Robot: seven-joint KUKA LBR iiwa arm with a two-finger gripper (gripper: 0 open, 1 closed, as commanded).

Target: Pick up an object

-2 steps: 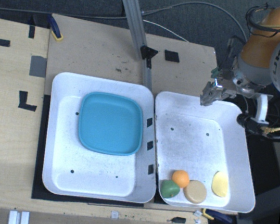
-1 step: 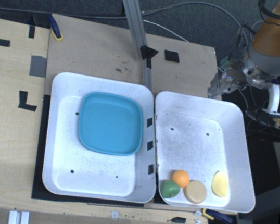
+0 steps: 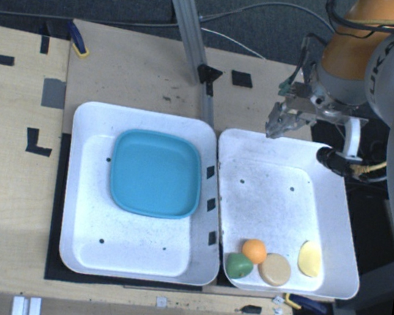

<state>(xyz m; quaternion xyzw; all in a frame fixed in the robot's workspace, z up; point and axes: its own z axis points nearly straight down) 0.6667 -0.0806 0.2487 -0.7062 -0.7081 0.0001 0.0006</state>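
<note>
- Gripper (image 3: 279, 126): hangs at the far rim of the right bin (image 3: 336, 212), below the grey wrist and orange band; whether it is open or closed cannot be told at this size; nothing visible in its grasp.
- Arm (image 3: 389, 65): enters from the right, wrist tilted down toward the bin's far-left corner.
- Right bin: white, shallow, speckled floor; four small items clustered along its near edge, well apart from the gripper.
- Orange ball (image 3: 254, 250): round, smooth, touching or just beside the green item and the tan disc.
- Green item (image 3: 238, 265): rounded, dark green, in the near-left corner against the wall.
- Tan disc (image 3: 275, 269): flat, pale brown, round, between the orange ball and the yellow item.
- Yellow item (image 3: 309, 258): pale, oval, near the right wall, a little apart from the rest.
- Left bin (image 3: 80, 194): white; holds a blue plate (image 3: 156, 173), square with rounded corners, lying flat.
- Step, as judged: approach, before any grasp; no target reached yet.
- Next move, as judged: travel across the bin toward the near edge, then descend over one item; the yellow item stands freest, while the clustered three leave little room for a clean closure.
</note>
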